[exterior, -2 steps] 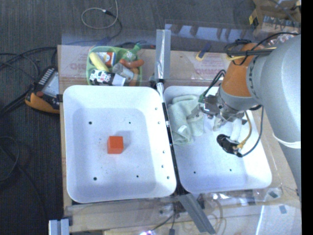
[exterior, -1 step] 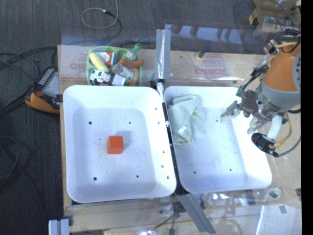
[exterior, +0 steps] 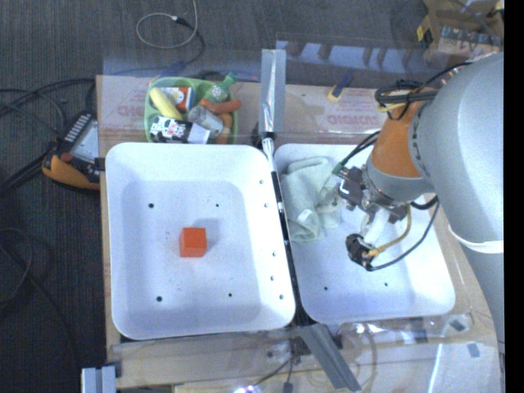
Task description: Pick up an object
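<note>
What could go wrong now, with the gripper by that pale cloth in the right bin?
The cloth lies crumpled in the right bin, so the gripper may pinch only a fold and lose it. The orange cube sits in the left bin, so this try likely misses it.

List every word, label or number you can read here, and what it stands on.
No text is readable.
Reddish print on the bench board: too blurred.
Labels on the packets in the green basket: too small.
Label on the cardboard box, top right: blurred.
</note>
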